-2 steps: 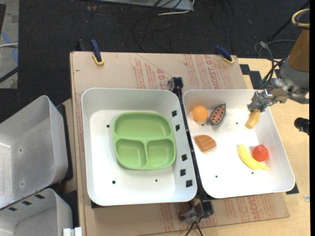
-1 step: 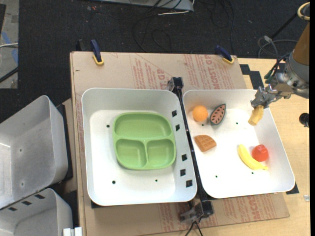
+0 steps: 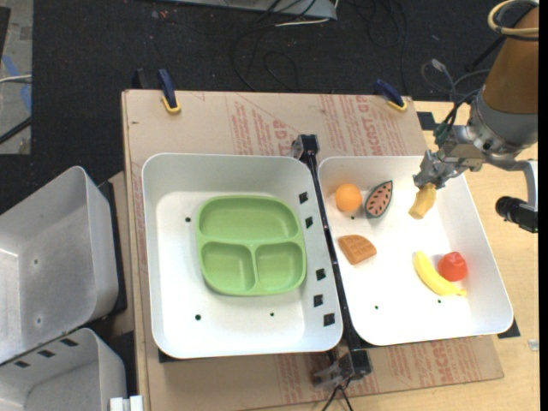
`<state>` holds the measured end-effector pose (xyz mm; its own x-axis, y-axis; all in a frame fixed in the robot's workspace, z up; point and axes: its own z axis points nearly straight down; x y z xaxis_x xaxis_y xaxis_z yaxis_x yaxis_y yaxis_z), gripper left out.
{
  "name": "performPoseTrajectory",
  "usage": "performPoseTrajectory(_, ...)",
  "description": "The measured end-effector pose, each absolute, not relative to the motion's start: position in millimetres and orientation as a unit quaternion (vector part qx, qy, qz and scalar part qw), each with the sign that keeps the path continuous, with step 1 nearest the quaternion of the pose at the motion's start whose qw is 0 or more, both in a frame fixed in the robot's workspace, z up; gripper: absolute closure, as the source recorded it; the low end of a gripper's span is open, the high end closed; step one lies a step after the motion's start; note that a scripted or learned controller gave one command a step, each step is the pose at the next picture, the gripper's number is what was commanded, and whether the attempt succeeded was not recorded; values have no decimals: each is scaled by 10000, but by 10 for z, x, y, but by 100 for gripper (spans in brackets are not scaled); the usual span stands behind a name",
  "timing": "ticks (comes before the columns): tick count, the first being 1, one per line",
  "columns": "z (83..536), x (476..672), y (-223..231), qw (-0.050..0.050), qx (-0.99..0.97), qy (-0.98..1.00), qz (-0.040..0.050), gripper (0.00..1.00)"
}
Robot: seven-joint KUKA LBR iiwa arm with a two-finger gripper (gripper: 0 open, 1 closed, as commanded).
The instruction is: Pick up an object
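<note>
One yellow piece (image 3: 422,202) hangs clamped between the jaws (image 3: 428,181) above the right bin (image 3: 488,255).

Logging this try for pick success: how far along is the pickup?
Done: the gripper has reached the right bin and looks closed on a yellowish piece hanging below it. In hand: seemingly lifting it. Left: confirming the hold. The orange, banana and tomato lie untouched.
</note>
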<state>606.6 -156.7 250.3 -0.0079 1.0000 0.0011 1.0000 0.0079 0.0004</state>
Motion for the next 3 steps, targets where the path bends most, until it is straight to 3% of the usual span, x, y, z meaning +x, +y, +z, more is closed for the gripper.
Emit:
performPoseTrajectory(2,2539,6187,-490,4,-7039,-7103,-7,100)
performPoseTrajectory(3,2384,6083,44,14,-7041,-7101,4,100)
